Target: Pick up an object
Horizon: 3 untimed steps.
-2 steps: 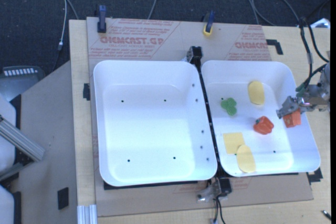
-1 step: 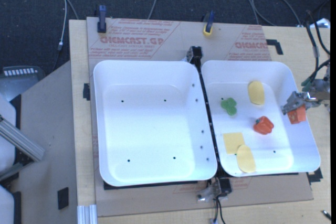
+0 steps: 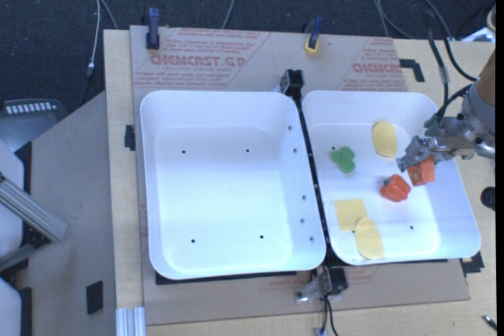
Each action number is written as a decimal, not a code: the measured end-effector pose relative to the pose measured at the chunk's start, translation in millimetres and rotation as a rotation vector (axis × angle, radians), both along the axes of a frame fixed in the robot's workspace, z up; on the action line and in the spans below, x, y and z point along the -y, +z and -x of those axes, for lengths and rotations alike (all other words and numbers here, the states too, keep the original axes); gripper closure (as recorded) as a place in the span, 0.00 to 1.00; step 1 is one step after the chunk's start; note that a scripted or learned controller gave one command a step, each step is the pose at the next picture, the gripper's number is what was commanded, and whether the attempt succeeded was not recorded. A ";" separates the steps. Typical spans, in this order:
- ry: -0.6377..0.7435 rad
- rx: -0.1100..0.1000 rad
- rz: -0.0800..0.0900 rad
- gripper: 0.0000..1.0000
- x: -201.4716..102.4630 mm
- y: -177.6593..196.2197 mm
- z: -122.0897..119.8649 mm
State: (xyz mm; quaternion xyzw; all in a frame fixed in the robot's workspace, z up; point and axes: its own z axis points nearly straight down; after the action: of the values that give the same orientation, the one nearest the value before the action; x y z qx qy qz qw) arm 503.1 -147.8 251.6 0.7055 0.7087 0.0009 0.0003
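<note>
The right bin (image 3: 449, 236) holds several small objects. A yellow oval piece (image 3: 384, 139) lies toward the back and a green piece (image 3: 343, 159) near the divider. A red piece (image 3: 395, 188) sits in the middle, with a yellow square (image 3: 350, 213) and another yellow oval (image 3: 368, 238) at the front. My gripper (image 3: 416, 160) reaches in from the right, over the bin's right half. An orange block (image 3: 424, 173) sits right at its tip, partly covered by it. I cannot tell whether the block is held or just lying beneath it.
The left bin (image 3: 228, 110) stands beside the right one, their rims meeting at the centre. Blue (image 3: 152, 24) and yellow (image 3: 313, 39) clamps hold the board at the back. Cables run behind the bench and along the arm at the right.
</note>
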 end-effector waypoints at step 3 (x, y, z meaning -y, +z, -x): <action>0.000 -0.002 0.000 1.00 -161.4 -7.1 7.5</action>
State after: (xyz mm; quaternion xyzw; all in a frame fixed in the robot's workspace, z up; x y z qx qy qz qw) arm 495.6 13.7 244.6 0.7054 0.7088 0.0002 -0.0006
